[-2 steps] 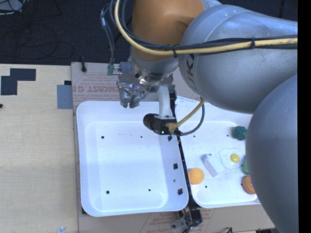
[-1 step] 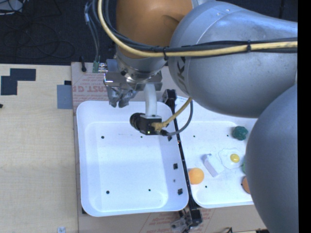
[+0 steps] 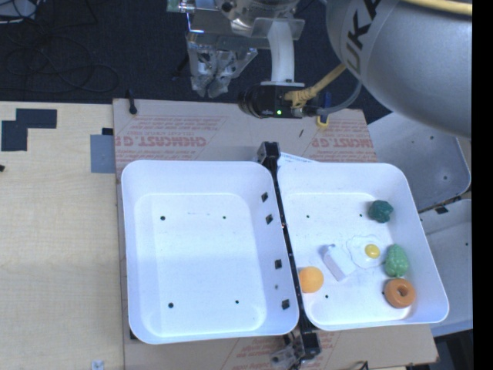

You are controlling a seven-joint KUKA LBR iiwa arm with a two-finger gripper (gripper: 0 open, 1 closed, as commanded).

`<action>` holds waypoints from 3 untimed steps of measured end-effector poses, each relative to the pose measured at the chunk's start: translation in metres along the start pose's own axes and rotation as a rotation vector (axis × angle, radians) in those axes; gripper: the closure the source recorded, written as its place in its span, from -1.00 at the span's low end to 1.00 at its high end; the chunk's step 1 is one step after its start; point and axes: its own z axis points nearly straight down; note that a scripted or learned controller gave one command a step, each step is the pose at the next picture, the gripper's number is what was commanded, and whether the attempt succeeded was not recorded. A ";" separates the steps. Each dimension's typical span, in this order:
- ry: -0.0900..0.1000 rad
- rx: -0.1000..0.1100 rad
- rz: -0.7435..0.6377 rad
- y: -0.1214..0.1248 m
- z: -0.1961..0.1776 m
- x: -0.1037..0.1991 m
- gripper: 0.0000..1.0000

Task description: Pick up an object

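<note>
The right bin (image 3: 339, 183) holds several small objects: an orange ball (image 3: 311, 280), a pale grey block (image 3: 334, 263), a toy fried egg (image 3: 365, 251), a dark teal lump (image 3: 380, 210), a green lump (image 3: 397, 260) and a brown doughnut (image 3: 400, 292). My gripper (image 3: 214, 79) hangs high above the bench, beyond the far edge of the left bin (image 3: 146, 183), well away from all the objects. Its fingers look drawn together with nothing between them.
The two bins sit side by side on a cardboard sheet (image 3: 192, 137), joined by a black clip strip (image 3: 279, 230). The big grey arm (image 3: 400, 45) fills the upper right. Cables lie on the dark floor at the upper left.
</note>
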 end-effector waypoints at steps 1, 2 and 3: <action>-0.011 0.029 0.008 -0.024 0.120 -0.011 1.00; -0.004 0.013 0.003 -0.032 0.055 -0.001 1.00; -0.008 0.022 0.003 -0.056 0.098 -0.002 1.00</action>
